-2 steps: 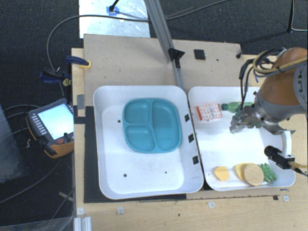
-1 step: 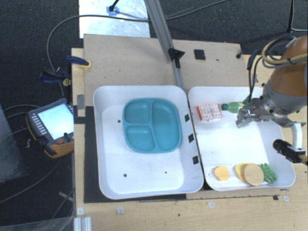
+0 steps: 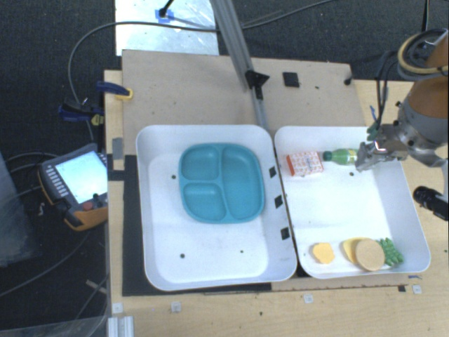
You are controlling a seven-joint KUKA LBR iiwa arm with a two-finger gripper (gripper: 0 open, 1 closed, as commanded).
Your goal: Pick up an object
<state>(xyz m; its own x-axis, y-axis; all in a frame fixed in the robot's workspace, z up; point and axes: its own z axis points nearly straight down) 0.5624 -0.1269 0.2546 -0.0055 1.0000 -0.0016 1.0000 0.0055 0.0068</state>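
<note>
Objects for picking lie in the right-hand bin, which takes up the lower right of the frame. Nearest the gripper is a small green bottle, lying on its side near the bin's upper edge with its far end pointing toward the gripper; the two look close, perhaps touching, but the view does not settle it. Whether the gripper is spread or closed cannot be told from this angle, and nothing shows clearly held in it. Just left of the bottle sits a small red and white box, almost touching the bottle's pale cap end. Well apart from these, along the bin's lower edge, lie a small yellow piece, a larger round tan piece and a green leafy bit tucked against the tan one in the lower right corner.

The arm comes in from the right edge of the frame, grey with an orange band, above the upper right part of that bin.

The left-hand bin sits beside it, in the middle of the frame, and holds a blue divided plate with three compartments, set in its upper half.

Both bins rest on the table. A handheld control unit with a lit screen lies off the table at the left edge of the frame.
</note>
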